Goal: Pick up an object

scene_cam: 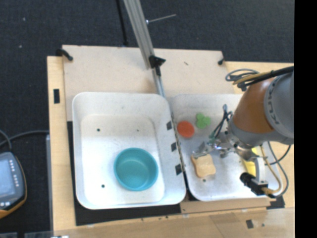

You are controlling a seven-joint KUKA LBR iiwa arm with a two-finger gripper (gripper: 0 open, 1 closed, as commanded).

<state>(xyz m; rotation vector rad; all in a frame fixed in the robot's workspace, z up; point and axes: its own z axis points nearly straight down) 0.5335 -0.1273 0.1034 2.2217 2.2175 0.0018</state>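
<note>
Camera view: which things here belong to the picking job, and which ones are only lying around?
For the job:
- gripper, low in the right bin
- tan block, just below it
- orange round piece
- green piece
- yellow object, partly hidden

Lying about:
- teal bowl in the left bin

Metal pole [140, 29] rear; handheld screen [9, 177] far left.

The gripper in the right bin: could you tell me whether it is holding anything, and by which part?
Nothing shows between the fingers of the gripper. It hangs just above the tan block, beside the orange disc.
</note>
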